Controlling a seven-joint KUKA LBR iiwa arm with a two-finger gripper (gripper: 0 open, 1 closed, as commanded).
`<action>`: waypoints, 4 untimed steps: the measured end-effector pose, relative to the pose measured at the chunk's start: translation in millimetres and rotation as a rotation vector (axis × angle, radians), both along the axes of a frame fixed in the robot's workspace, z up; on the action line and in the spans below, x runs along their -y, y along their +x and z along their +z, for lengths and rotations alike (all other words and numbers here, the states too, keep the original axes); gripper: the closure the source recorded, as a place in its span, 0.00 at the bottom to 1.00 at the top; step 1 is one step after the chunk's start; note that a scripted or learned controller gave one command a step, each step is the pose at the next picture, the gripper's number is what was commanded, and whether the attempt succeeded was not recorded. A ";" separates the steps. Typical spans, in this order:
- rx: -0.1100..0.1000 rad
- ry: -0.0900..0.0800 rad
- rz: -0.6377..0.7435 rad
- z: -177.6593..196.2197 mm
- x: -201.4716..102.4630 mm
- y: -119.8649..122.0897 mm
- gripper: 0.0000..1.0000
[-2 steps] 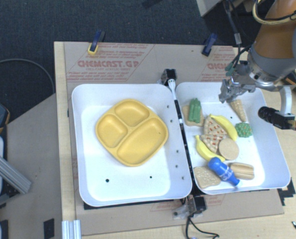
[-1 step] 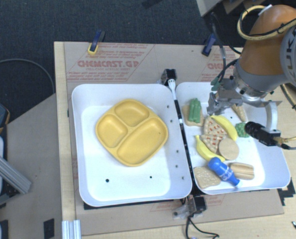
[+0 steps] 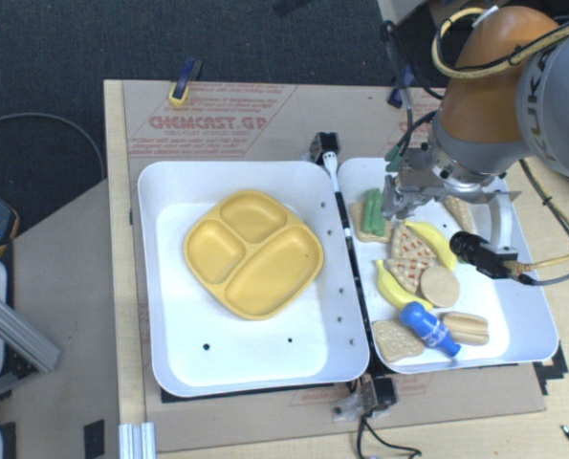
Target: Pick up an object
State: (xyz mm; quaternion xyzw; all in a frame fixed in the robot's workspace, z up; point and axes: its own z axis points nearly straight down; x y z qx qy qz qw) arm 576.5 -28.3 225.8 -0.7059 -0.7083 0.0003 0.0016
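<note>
Looking at your left bin (image 3: 160,285) with its yellow divided plate (image 3: 253,252), right bin (image 3: 533,328) packed with toy food, gripper (image 3: 396,202) low over the sandwich (image 3: 372,215) by the divider, banana (image 3: 435,242), blue bottle (image 3: 427,327) nearby.

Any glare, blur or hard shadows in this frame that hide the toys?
Camera view: even, soft lighting; the left white bin is bright yet not blown out; the yellow divided plate is sharp; the grey arm with two-finger gripper shades and covers toys in the right white bin.
</note>
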 end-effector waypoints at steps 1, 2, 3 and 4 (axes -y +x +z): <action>0.002 -0.002 -0.004 -8.2 9.6 7.3 1.00; 0.007 -0.002 -0.004 9.0 12.3 5.4 1.00; -0.001 -0.002 -0.004 -9.9 18.6 0.4 1.00; 0.000 -0.001 -0.003 -10.7 11.1 -2.2 1.00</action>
